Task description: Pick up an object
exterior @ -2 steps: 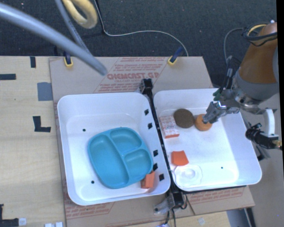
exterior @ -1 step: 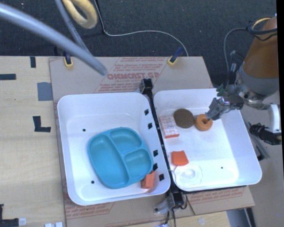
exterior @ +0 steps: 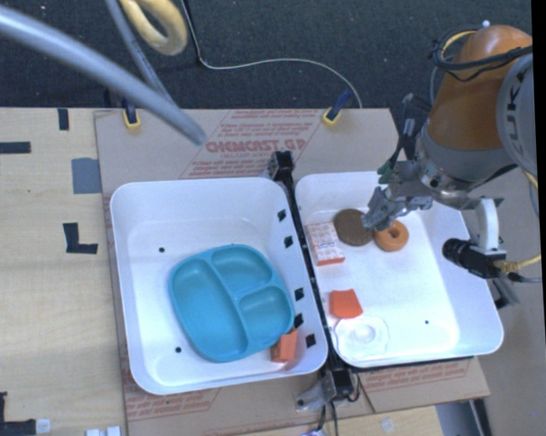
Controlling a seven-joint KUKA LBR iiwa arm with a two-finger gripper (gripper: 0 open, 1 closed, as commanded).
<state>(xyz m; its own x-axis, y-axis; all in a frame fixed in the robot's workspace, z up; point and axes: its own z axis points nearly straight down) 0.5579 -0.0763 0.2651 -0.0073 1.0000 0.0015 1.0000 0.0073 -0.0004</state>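
Camera view: claw [exterior: 382, 215] over flat brown disc [exterior: 351, 227] and orange ring [exterior: 392, 237]; its opening cannot be told, tips blurred.

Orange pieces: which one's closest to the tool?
The orange ring in the right bin, right beside the tool. The orange block and the left-bin orange piece lie farther off.

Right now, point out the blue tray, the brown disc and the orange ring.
blue tray [exterior: 230, 300], camera view, middle divider.
brown disc [exterior: 349, 227], camera view, its flat top.
orange ring [exterior: 392, 237], camera view, its band.
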